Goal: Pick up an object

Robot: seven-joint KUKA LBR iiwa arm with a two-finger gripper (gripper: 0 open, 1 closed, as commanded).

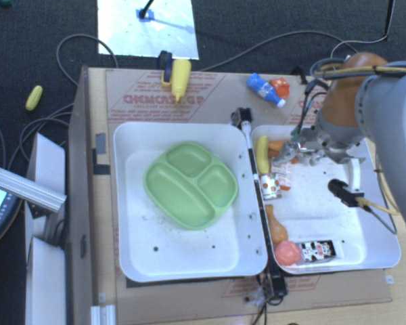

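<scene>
Two white bins [132, 249], one green tray [191, 185], one banana [262, 155].

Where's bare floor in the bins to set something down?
Left bin: the strip between the green divided plate and the near wall, plus the corners. Right bin: the middle, between the small carton and the black-labelled packet. Crowded: its left wall and far corner, under the pincer.

The grey arm [386, 107] enters from the right of the frame, its orange-banded wrist bent down, the gripper [294, 147] right of centre.
</scene>
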